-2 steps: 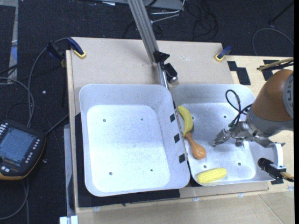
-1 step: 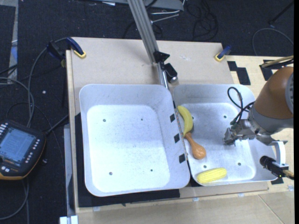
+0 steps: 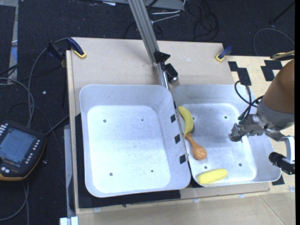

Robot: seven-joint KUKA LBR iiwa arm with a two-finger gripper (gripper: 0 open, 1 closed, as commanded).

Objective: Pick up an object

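Banana (image 3: 187, 119) lies in the right bin (image 3: 247, 170), hard against that bin's left wall, with its length running from far to near. Just near of it, and touching or almost touching its near end, lies a wooden spoon-like piece (image 3: 196, 147), orange-brown, with its rounded head pointing near and right. A yellow corn cob (image 3: 213, 175) rests along the near wall of the same bin, well apart from the banana and close to the rounded head of the wooden piece.

The tool (image 3: 236, 134) sits over the right half of the right bin, to the right of all three objects and apart from each of them. Nothing is visible between its tips. Whether it is spread or closed cannot be told at this angle. The grey arm (image 3: 281, 111) enters from the right edge, with its orange band (image 3: 287, 86) above the wrist.

The left bin (image 3: 93, 97) stands beside the right one, their walls overlapping at the middle. Both bins rest on the pale counter (image 3: 117, 62). A metal post (image 3: 144, 22) rises at a slant from the far side of the counter. A handheld control pad (image 3: 16, 149) lies on the floor at far left.
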